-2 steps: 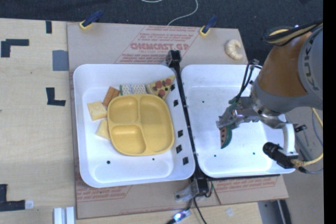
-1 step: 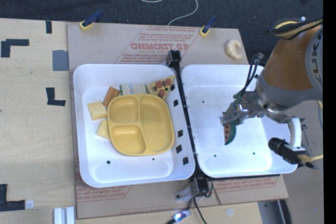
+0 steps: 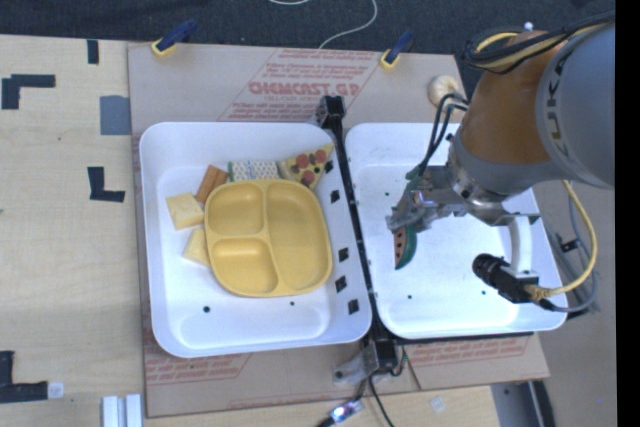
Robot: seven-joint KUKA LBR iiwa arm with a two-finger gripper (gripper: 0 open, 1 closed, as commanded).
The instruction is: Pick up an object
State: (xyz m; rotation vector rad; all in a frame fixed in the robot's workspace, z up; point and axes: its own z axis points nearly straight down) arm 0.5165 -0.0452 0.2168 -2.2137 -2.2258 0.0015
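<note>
Closest to my camera is the arm [image 3: 545,105] itself, a grey body with an orange band above the wrist, coming in from the right and leaning down over the right bin [image 3: 450,315]. Starting at the left of the bench, I see the left bin [image 3: 160,245] holding a yellow divided plate [image 3: 268,237] that takes up most of its middle. Tucked along the plate's left edge are a pale yellow block [image 3: 184,211] and an orange-brown piece [image 3: 210,182] just above it, and another pale wedge [image 3: 196,248] peeks out lower down, partly under the plate. Along the plate's top edge lies a small patterned item [image 3: 252,171] and beside it a pizza-slice toy [image 3: 308,165], near the divider between the bins. Moving right across that divider, I find the gripper [image 3: 412,215] lowered into the left part of the right bin, wrist pointing down and toward the left. A watermelon-slice toy [image 3: 404,247], red with a green rind, hangs or sits directly at the fingertips, its upper end meeting them. From this angle I can't tell how far the fingers are spread, or whether they truly grip the slice or merely touch it. A black cable fitting [image 3: 500,277] trails below the wrist on the right.
</note>
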